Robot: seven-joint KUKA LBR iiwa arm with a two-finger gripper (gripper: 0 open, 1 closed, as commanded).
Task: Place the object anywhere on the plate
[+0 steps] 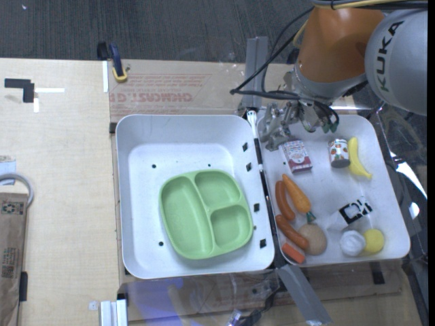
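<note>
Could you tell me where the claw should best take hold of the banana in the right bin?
Probably at mid-length, from straight above. The banana lies flat and narrow, running lengthwise down the bin, with bare floor on its right and only the can close to its upper left, so fingers closing across its width should fit.

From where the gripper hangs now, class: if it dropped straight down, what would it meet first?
Most likely the bare floor of the right bin, at its far left corner. The gripper hangs there, and the small red-and-white box lies just beside that line. Depth is hard to judge, so it might clip the box.
</note>
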